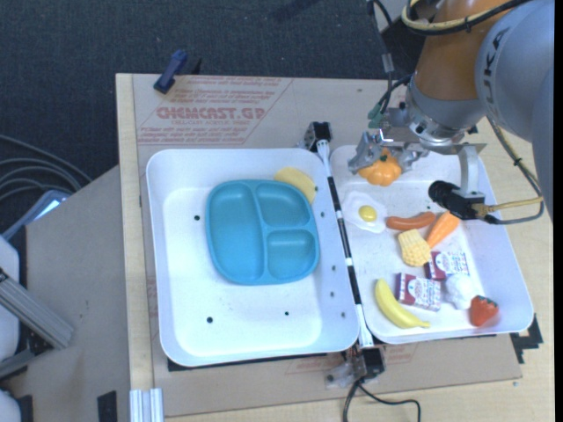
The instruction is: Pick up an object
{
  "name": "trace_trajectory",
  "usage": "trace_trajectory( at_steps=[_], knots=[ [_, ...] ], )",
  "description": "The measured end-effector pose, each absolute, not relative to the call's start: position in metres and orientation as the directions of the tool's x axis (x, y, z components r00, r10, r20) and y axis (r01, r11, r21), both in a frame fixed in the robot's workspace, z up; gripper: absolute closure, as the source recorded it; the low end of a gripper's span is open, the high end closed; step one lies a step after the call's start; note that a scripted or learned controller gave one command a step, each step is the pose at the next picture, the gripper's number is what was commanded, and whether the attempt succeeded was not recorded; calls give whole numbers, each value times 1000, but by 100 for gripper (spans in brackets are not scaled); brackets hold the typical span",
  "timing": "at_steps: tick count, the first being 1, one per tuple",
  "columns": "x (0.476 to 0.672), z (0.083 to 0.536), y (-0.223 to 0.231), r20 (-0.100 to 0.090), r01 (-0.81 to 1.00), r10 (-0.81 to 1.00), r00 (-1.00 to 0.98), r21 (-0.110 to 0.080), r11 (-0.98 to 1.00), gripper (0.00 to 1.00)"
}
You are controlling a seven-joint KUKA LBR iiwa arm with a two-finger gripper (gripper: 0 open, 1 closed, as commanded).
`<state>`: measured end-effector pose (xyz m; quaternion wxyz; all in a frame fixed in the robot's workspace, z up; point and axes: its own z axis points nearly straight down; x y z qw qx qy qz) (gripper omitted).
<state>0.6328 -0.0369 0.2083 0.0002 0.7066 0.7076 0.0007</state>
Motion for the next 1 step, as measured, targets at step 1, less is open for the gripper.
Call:
trace_trajectory(
  at_steps=[1],
  knots=[
    [601,211,37,2,1000,1000,-2,-4,2,100]
  ],
)
